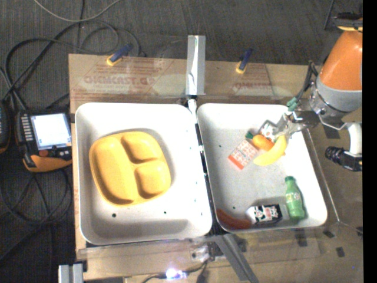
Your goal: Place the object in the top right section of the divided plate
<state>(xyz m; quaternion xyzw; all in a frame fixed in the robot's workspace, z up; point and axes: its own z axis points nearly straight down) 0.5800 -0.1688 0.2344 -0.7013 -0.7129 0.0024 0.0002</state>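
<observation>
Banana is lying in the right bin, in its upper right part, and it is touching a small orange and white packet on its left side. The gripper is hanging just over the upper end of the banana, close beside a small orange thing that I cannot name for sure. Whether the gripper is open or closed I cannot tell, because this part is too small and blurred, and I am not seeing the banana lifted in it.

The arm is reaching in from the right side, with its orange band sitting above the grey wrist.

In the lower part of the right bin a green bottle is lying near the right wall. Just beside it, on the left, a black and white carton is resting, and a dark red long thing is lying along the bottom wall.

The yellow divided plate is sitting in the middle of the left bin, well apart from the banana. Its sections are showing nothing inside.

Both bins are standing side by side on the bench. At the left of the bench, a handheld control unit with a bright screen is lying on the dark floor among cables.
</observation>
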